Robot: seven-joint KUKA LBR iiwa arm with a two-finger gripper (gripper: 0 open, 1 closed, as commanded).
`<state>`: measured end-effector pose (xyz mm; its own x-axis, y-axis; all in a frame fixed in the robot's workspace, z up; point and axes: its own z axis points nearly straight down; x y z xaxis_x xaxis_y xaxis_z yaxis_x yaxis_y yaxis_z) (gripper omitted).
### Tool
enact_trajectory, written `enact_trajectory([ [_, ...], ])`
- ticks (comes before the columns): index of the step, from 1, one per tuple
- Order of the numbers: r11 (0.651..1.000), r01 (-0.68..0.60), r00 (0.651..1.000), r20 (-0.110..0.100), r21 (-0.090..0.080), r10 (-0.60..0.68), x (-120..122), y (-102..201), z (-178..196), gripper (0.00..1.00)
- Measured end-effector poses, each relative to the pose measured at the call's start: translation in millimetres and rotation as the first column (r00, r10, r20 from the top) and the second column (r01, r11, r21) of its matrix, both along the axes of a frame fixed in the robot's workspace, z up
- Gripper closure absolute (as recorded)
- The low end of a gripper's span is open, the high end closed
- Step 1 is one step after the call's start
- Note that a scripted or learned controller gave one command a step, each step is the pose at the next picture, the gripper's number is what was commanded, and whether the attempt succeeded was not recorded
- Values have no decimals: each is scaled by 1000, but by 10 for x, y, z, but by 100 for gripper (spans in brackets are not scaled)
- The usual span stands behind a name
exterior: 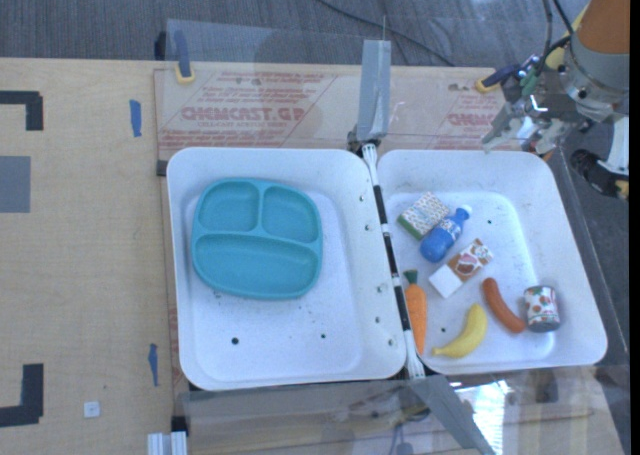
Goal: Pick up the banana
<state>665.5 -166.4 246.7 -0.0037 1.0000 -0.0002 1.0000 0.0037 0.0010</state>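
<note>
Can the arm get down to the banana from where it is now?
Probably yes. The banana lies uncovered near the right bin's front edge, with nothing on top. The carrot and sausage flank it closely, which could crowd a grasp. The gripper hangs over the bin's far rim.

Red print reading "CHEMCAST GP" stands on the clear sheet (250,108) lying behind the left bin (200,343). The print on the small packets and the can (541,308) in the right bin (575,243) is too small to read.

The table (80,243) is of light wood with black marks and blue tape pieces — on it lie two white bins (270,353) side by side, and a brown board (250,108) behind them.
</note>
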Motion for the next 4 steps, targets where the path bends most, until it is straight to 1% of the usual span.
enact_trajectory([
  [1,990,-142,990,0,0,142,-767,54,-1017,0],
  [2,997,79,997,-3,2,-79,-1539,323,-978,0],
  [3,1000,31,999,8,0,-31,-1834,538,-1583,0],
  [4,999,37,999,12,0,-37,-1828,517,-1477,100],
])
